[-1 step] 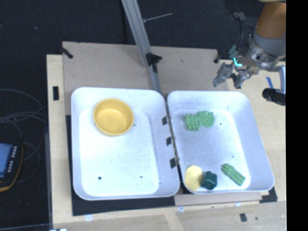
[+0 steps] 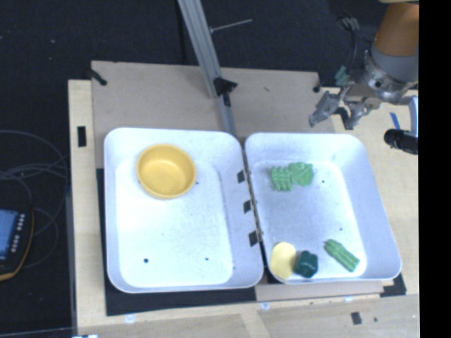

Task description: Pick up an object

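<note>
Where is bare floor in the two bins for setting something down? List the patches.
Left bin: everything below and right of the yellow bowl. Right bin: the middle, between the light green toy above and the bottom row. Crowded: bottom edge, where yellow piece, dark green piece and green block sit.

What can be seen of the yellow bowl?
The yellow bowl is round, shallow and plain, with a smooth plastic-like look and a slightly paler rim. It sits upright, opening up, nothing visible inside. It rests on the floor of the left bin, in the far left part, close to the bin's wall but apart from every other object. The gripper is far from it, beyond the right bin's far edge.
</note>
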